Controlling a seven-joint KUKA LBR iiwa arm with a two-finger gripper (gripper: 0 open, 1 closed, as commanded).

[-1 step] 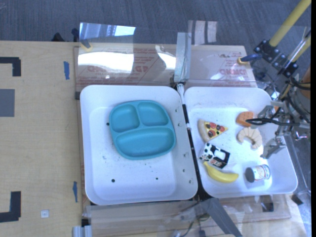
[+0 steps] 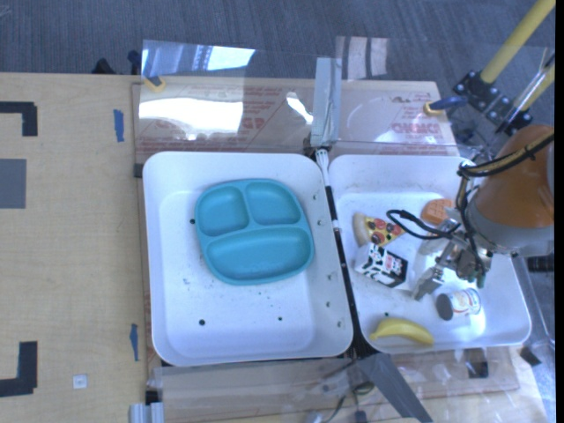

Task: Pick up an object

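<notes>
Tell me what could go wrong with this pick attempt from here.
The pincer hangs low among crowded items in the right bin. A white cylinder lies right beside it and might roll away if nudged. The black-and-white carton and pizza slice toy lie close on the other side, so closing could catch two things or knock one aside.

Bright, even overhead light, with glare on the clear panels (image 2: 203, 104) behind the bins; focus slightly soft.
</notes>
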